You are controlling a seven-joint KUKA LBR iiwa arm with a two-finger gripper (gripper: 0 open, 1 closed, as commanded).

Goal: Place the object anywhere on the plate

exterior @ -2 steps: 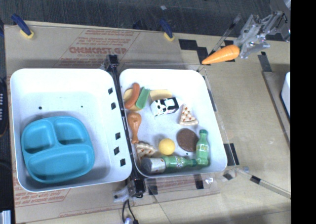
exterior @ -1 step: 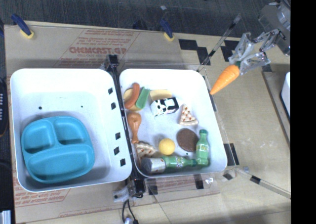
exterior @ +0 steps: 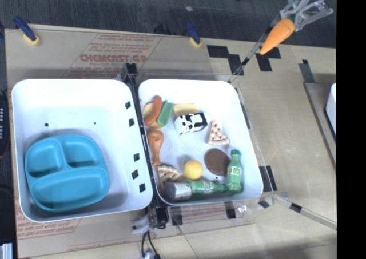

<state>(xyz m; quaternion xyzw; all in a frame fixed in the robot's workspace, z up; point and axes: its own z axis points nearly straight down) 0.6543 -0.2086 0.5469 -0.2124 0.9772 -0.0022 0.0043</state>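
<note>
My gripper (exterior: 293, 18) hangs at the top right of the camera view, well above and beyond the right bin, shut on an orange toy carrot (exterior: 275, 35) that points down and to the left. The blue plate (exterior: 66, 171) with three compartments lies in the left bin (exterior: 34, 95), at its front left, far from the gripper.
The right bin (exterior: 243, 120) holds several toy foods: a hot dog, a cow-patterned piece, a pizza slice, a brown cookie, a yellow lemon, a chicken leg, two green bottles. A black divider runs between the bins. Bare bench lies to the right.
</note>
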